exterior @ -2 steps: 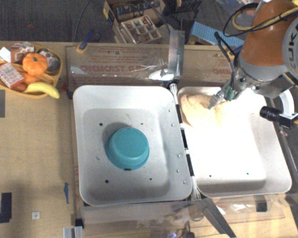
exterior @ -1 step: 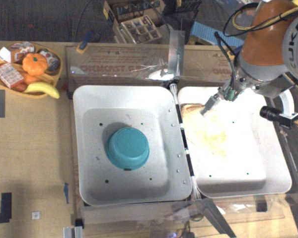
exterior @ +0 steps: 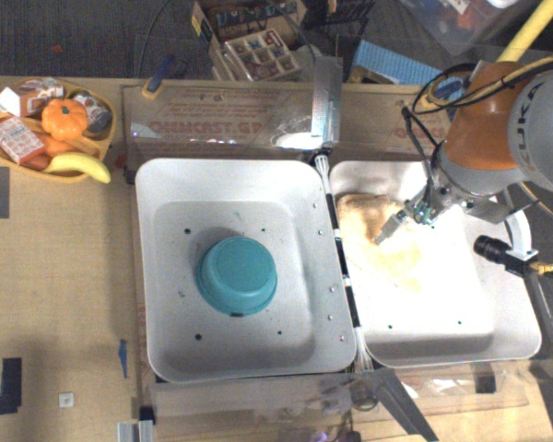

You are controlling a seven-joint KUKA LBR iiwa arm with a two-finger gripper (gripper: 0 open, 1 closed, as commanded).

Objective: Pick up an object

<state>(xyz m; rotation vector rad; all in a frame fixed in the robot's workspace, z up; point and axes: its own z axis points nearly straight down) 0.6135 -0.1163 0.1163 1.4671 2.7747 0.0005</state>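
Bowl first: you see it near you, a blue-green one lying upside down in the middle of the left bin. Look right and a bit farther back, and your gripper hangs low in the right bin, well apart from the bowl. You cannot tell how it is set; that spot is too bright. Far back on your left sits a yellow dish with a banana and a small pumpkin.
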